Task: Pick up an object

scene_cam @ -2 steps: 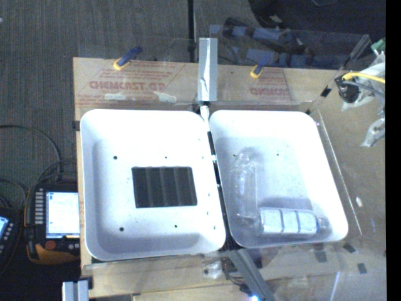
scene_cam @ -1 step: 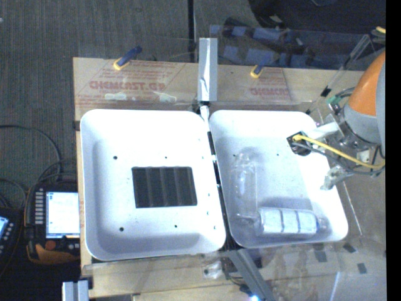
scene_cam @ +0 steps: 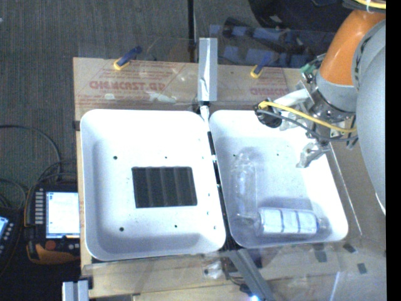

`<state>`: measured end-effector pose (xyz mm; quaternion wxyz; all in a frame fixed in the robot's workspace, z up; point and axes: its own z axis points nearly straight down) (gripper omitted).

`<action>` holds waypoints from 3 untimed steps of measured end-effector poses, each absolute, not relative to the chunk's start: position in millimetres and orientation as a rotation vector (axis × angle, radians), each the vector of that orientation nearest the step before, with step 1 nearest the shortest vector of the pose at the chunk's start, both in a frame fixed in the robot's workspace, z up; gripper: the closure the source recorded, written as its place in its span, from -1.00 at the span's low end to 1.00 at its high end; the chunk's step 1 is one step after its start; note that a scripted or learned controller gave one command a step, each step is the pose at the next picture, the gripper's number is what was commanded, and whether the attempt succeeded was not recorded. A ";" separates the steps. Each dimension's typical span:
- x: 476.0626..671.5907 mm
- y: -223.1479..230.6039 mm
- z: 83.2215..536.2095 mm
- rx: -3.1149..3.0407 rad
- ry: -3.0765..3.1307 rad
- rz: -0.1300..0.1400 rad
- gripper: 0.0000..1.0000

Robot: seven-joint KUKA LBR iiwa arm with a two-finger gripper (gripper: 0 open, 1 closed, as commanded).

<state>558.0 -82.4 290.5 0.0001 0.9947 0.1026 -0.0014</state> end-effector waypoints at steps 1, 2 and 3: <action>574.4 38.0 183.2 3.127 0.321 -0.006 -1.00; 574.3 36.8 191.5 3.128 0.318 -0.012 1.00; 574.3 36.8 191.6 3.129 0.318 -0.012 -1.00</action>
